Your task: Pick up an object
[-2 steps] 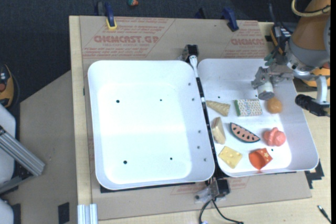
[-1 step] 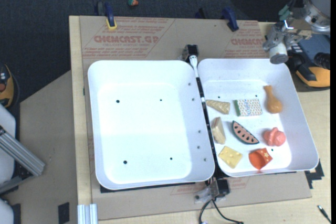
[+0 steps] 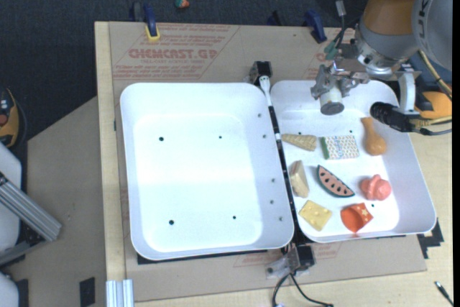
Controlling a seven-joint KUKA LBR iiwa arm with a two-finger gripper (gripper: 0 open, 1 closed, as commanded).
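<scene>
The arm point(image 3: 402, 3) reaches in from the far right, its orange band above a grey wrist. The gripper point(image 3: 330, 98) hangs over the far part of the right bin point(image 3: 417, 187), above bare white floor and apart from every object there. Whether its jaws are apart or together I cannot tell; nothing shows between them.

The objects all lie in the right bin, nearer than the gripper. A pale cone point(image 3: 300, 141) lies on its side close to the bin's left wall. Just right of it sits a small speckled green and white block point(image 3: 339, 147), and right of that an orange pear-shaped piece point(image 3: 373, 138) with its narrow end pointing far. In the next row nearer, a tan wedge point(image 3: 298, 179) lies by the left wall, a watermelon slice point(image 3: 334, 182) beside it, and a pink lumpy piece point(image 3: 375, 188) toward the right. Nearest are a yellow cheese wedge point(image 3: 315, 214) and a red piece point(image 3: 356, 217), side by side but apart.

The left bin point(image 3: 129, 154) sits touching the right one along a black seam. Both rest on a cardboard sheet point(image 3: 180, 50) printed with red lettering, held by blue clamps point(image 3: 151, 18) at its far edge.
</scene>
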